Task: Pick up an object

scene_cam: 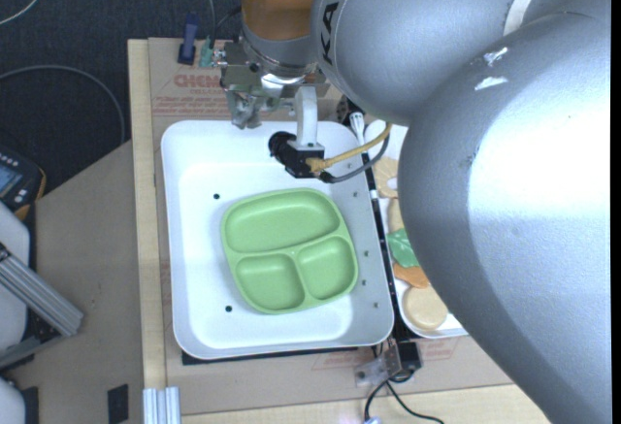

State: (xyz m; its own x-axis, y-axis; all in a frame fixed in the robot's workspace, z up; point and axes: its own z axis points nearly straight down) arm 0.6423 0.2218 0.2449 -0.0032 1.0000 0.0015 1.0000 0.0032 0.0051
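A light green divided plate [288, 249] with three compartments lies in the middle of the left white bin [189, 247]. My gripper [248, 112] hangs over the bin's far edge, well behind the plate and apart from it. Nothing shows between the gripper and the plate. The grey arm covers most of the right bin [388, 218], where only slivers of objects show: a green piece [402, 245], a tan round thing [424, 308] and a pale item [386, 181].
The big grey arm fills the upper right of the view. The bins sit on a wooden bench [147, 218]. A small blue object [188, 39] stands at the bench's far left corner. Cables trail at the front edge [388, 383].
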